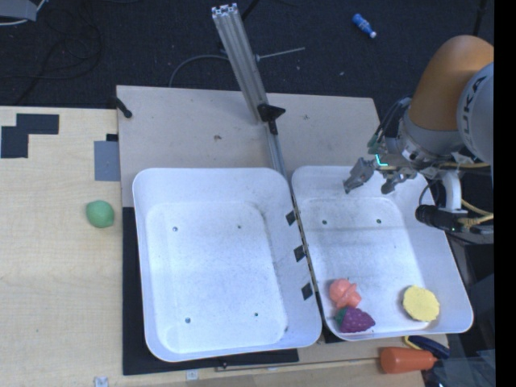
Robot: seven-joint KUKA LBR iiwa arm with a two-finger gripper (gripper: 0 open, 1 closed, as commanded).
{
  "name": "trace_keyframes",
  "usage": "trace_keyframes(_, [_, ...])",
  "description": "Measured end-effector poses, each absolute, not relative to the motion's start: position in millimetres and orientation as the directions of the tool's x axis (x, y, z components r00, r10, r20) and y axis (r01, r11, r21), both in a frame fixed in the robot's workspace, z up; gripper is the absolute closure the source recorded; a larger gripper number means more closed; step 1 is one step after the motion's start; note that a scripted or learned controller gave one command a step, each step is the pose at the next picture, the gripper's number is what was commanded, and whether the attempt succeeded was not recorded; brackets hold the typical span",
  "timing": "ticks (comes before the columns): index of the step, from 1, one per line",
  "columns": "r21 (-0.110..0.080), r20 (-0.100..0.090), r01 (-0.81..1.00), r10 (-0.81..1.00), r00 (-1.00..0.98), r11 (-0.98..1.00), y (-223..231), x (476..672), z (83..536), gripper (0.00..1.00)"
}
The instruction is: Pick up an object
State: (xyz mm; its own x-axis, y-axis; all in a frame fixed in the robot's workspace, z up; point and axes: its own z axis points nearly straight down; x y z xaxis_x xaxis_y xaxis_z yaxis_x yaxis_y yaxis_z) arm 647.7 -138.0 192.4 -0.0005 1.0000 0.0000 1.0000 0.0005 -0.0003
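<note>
I keep the tool spread and empty, well behind the pink toy, for clearance.

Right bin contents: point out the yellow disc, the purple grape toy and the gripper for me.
yellow disc (421, 303), camera view, middle of its top face.
purple grape toy (355, 320), camera view, middle of the cluster.
gripper (373, 181), camera view, midway between its fingertips, above the right bin's far end.
</note>
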Motion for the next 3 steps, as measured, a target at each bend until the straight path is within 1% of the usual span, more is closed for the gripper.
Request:
trace_keyframes(1, [0.000, 0.000, 1.000, 1.000, -0.001, 0.001, -138, 647.7, 192, 0.00])
trace_keyframes(2, [-0.004, 0.000, 1.000, 1.000, -0.001, 0.001, -140, 640.1, 147, 0.00])
trace_keyframes(3, [-0.005, 0.001, 1.000, 1.000, -0.001, 0.001, -139, 639.0, 94, 0.00])
